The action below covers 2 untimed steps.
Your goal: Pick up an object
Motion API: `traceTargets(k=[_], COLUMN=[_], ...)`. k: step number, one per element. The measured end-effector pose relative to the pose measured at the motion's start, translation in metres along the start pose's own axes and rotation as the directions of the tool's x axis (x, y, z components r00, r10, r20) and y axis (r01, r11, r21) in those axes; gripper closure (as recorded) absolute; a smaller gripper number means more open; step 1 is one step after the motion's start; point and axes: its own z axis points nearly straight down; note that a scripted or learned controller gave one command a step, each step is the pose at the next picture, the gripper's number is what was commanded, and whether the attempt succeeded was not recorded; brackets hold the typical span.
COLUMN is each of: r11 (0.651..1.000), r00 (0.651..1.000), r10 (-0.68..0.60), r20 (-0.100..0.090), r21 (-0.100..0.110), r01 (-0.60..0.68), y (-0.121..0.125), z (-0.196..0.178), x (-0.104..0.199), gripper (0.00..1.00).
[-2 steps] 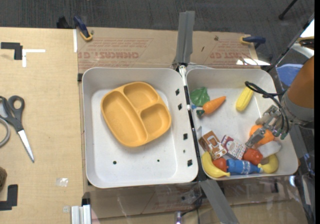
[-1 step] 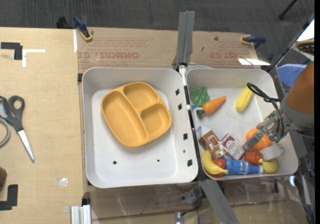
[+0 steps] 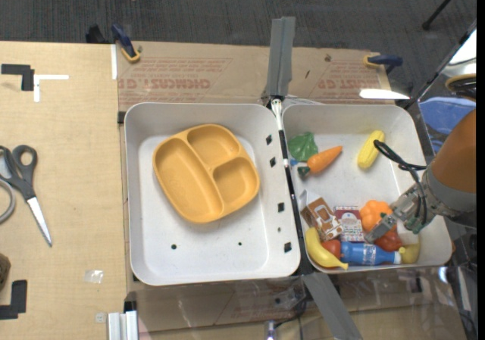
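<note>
My gripper [image 3: 388, 223] is low in the right bin [image 3: 345, 123], near its front right corner. It sits right against an orange toy pepper [image 3: 372, 213] and a red toy [image 3: 391, 241]. Close by lie a blue bottle [image 3: 367, 254], a banana [image 3: 320, 250], a brown box [image 3: 321, 217] and a red-and-white packet [image 3: 348, 219]. Toward the back of the bin are a carrot [image 3: 323, 158], a green toy [image 3: 302, 145] and a yellow corn cob [image 3: 369, 149]. I see nothing lifted off the bin floor.
The left bin [image 3: 151, 255] holds a yellow divided plate [image 3: 206, 172]. Scissors [image 3: 27, 188] lie on the wooden bench at far left. A black cable [image 3: 394, 158] loops over the right bin beside the arm [image 3: 458, 172].
</note>
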Motion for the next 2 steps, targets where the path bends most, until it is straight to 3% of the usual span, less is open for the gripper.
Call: traceTargets(k=[1,2], r11=[1.0,0.991], r00=[1.0,0.991], r10=[-0.003,-0.134], r20=[0.002,0.001], r21=[-0.001,-0.001], r01=[0.003,0.134], y=[0.001,0.05], z=[-0.009,-0.081], x=[-0.001,0.036], gripper=[1.0,1.0])
